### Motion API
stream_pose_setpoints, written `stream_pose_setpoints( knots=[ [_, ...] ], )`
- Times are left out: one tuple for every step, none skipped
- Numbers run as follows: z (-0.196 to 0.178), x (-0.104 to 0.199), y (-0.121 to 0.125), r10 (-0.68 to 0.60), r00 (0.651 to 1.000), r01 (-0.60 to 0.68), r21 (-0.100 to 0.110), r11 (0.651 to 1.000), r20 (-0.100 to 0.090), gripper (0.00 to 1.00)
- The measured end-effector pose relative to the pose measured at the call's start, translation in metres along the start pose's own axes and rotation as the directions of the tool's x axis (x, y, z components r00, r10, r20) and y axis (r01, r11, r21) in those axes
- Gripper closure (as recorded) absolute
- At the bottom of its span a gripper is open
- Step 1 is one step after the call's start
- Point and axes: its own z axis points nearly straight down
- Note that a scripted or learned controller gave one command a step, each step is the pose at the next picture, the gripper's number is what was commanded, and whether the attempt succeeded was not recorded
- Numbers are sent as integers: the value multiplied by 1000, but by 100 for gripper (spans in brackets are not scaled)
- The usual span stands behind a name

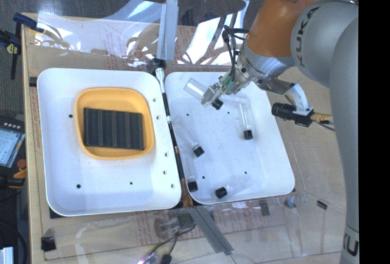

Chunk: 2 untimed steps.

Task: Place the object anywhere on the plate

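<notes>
I see the gripper (214, 98) poised over the back of the right bin (274, 159), and a clear tube (194, 88) with a dark cap lies tilted just at its tip, touching or nearly so. I cannot tell whether the tool is wide, narrow, or holding that tube. More clear tubes lie scattered in the same bin, their bodies hard to make out against the white. The yellow plate (113, 99) sits in the left bin (55, 165), well apart, carrying a dark ribbed insert (114, 127).
</notes>
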Motion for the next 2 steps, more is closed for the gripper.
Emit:
stream_pose_setpoints(
  knots=[
    [35, 23, -21, -161, 987, 161, 2, 987, -3, 100],
    [24, 58, -54, -265, 964, 265, 1, 964, -3, 100]
  ],
)
